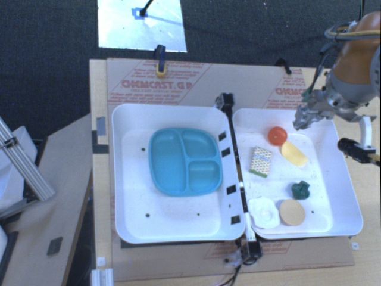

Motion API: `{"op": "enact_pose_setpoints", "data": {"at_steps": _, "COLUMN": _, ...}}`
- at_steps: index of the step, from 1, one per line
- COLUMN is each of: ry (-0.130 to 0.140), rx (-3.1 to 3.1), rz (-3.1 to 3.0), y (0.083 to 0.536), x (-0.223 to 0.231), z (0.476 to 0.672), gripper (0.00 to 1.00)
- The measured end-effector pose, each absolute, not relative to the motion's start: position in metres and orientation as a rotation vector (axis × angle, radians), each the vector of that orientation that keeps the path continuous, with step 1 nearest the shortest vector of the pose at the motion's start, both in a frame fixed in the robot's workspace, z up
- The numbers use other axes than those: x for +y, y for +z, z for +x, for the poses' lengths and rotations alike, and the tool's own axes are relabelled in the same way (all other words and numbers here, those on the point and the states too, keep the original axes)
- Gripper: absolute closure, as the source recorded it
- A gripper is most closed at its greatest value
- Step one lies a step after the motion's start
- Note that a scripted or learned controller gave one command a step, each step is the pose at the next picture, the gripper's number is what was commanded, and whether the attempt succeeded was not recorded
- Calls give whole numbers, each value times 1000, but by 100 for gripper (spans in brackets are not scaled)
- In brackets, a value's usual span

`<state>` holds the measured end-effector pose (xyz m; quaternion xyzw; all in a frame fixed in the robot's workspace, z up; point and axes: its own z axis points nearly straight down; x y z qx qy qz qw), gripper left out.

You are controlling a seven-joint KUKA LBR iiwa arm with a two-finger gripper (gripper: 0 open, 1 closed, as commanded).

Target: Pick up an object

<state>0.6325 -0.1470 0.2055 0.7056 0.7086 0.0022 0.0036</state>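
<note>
floor: dark speckled carpet [47,46] | floor patch: pale shiny sheet [141,16], glare-washed, possibly metal or plastic | bench: light wood top [98,100] under a printed cardboard sheet [196,82] | left edge: lower tan surface [59,177] with a slanted metal rail [24,162] | light: even, overhead
</note>
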Motion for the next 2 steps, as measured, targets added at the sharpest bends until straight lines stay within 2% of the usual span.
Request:
{"op": "enact_pose_setpoints", "data": {"at_steps": 1, "ry": 8, "rx": 2221, "rz": 2209, "y": 271, "x": -150, "z": 638, "gripper": 100}}
{"op": "enact_pose_setpoints", "data": {"at_steps": 2, "ry": 4, "rx": 2225, "rz": 2212, "y": 279, "x": -150, "z": 639, "gripper": 100}}
